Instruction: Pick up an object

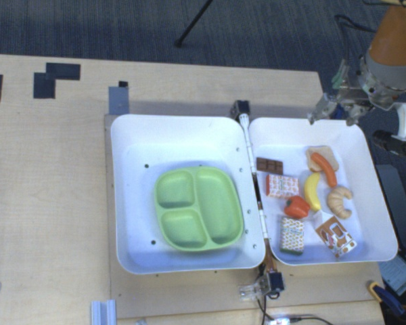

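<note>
Divided tray [199, 208] in left bin [132, 147]; food items [311, 202] in right bin [372, 181], end effector [333, 111] behind

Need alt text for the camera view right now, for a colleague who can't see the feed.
The arm's hand hovers over the far rim of the right bin, holding nothing. That bin holds toy food, including a banana, croissant and chocolate bar. The left bin holds a green divided plate.

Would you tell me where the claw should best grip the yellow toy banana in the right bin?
Probably across the middle of the yellow toy banana, from straight above: it lies flat, long and narrow. The orange toy sausage and beige toy croissant crowd its right side, so clearance is tight.
</note>
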Available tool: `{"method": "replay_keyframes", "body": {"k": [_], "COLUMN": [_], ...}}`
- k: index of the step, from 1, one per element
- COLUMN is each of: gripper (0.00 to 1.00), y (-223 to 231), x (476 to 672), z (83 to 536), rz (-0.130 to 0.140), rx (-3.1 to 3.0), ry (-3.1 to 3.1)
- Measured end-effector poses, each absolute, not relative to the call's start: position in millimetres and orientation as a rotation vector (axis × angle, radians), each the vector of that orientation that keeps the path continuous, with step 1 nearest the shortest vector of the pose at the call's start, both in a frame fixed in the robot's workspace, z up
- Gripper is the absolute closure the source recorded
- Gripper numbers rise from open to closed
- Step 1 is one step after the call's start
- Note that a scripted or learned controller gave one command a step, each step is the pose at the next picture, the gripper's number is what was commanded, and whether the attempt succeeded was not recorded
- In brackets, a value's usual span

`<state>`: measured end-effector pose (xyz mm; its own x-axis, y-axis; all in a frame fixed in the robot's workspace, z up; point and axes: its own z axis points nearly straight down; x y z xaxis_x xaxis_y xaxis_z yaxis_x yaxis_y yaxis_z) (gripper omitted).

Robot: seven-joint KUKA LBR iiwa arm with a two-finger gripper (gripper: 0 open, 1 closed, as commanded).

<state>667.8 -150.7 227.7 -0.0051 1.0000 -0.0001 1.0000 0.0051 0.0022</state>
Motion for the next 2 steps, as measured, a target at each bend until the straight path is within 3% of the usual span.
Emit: {"method": "replay_keyframes", "body": {"k": [1,2], "gripper": [0.00,0.00], "y": [-139.1,-130.7], "x": [623.5,529.0], "z": [100.3,86.5], "rz": [0.004,0.005], "rx": [2.214,2.217], "ry": [2.224,2.220]}}
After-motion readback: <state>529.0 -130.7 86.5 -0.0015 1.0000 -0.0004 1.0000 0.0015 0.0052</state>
